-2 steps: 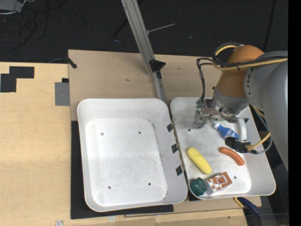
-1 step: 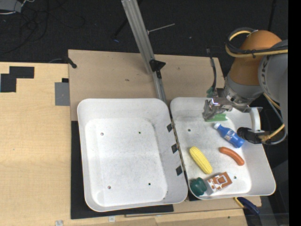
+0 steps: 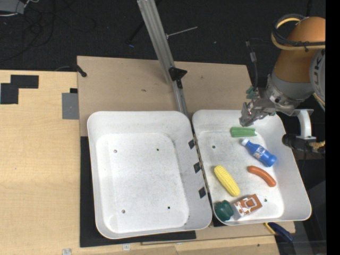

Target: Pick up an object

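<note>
The right bin (image 3: 213, 122) holds several small items. A flat green block (image 3: 243, 133) lies near its back edge. A blue bottle (image 3: 260, 153) sits just in front of the block, with a red-orange sausage (image 3: 261, 176) further forward. A yellow corn cob (image 3: 227, 180) lies near the bin's middle. At the front are a dark green lump (image 3: 224, 210) and an orange-brown packet (image 3: 247, 205). My gripper (image 3: 248, 117) hangs at the bin's back edge, just above and behind the green block. Nothing shows in its grasp.
The left bin (image 3: 106, 142) sits beside the right one, their rims meeting at the centre. A slanted aluminium rail (image 3: 159, 41) rises from behind the bins' junction. The arm's orange band (image 3: 303, 41) and grey wrist stand over the right bin's back right corner.
</note>
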Motion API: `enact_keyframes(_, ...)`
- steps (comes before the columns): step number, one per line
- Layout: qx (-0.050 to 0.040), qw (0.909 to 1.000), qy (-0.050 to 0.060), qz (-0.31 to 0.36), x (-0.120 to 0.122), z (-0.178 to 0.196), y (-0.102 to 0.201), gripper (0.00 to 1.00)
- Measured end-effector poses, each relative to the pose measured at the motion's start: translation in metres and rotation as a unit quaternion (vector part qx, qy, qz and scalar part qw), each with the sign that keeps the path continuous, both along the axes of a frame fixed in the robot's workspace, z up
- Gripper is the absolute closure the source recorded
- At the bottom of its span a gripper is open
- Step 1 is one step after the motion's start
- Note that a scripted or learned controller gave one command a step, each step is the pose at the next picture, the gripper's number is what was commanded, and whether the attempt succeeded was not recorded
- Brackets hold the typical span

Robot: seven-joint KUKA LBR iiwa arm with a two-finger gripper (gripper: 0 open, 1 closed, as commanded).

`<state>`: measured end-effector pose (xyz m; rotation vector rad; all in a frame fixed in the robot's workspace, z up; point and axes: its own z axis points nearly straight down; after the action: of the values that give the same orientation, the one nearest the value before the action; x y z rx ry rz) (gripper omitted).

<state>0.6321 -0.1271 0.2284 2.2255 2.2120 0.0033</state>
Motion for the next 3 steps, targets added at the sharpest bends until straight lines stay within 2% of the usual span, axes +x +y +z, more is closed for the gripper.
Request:
enact_keyframes(1,0.0001,1.0,0.0,0.003,0.001,0.053,-0.001,1.0)
enact_keyframes(3,0.002,1.0,0.005,0.005,-0.035,0.042,0.106,1.0)
